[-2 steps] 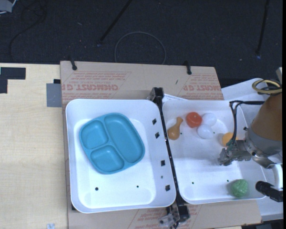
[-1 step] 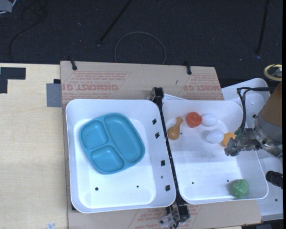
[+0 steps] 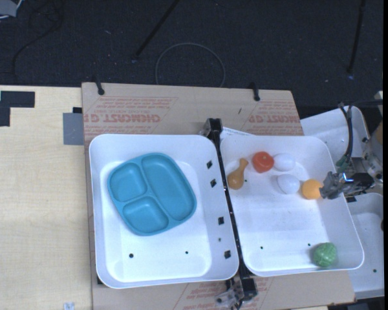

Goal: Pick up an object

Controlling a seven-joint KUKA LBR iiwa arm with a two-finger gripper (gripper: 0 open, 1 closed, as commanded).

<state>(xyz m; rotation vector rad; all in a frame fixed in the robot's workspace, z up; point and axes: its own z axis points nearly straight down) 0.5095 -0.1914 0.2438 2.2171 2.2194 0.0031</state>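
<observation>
The right bin [image 3: 291,237] holds several small objects. A tan drumstick-shaped toy [image 3: 237,175] lies near its left wall, and a red ball [image 3: 262,161] sits to the right of the toy. Two white egg-like pieces [image 3: 285,162] [image 3: 288,183] rest beside the red ball. An orange ball [image 3: 311,189] lies by the bin's right wall, and a green lumpy object [image 3: 324,254] sits in the near right corner. My gripper [image 3: 334,186] hangs at the bin's right rim, right next to the orange ball. Nothing is seen held in it.
The left bin [image 3: 116,257] carries a blue divided plate [image 3: 152,193]. A black divider [image 3: 224,205] runs between the two bins. Both stand on a brown cardboard sheet [image 3: 181,112]. Cables and white gear [image 3: 352,141] crowd the right side behind the gripper.
</observation>
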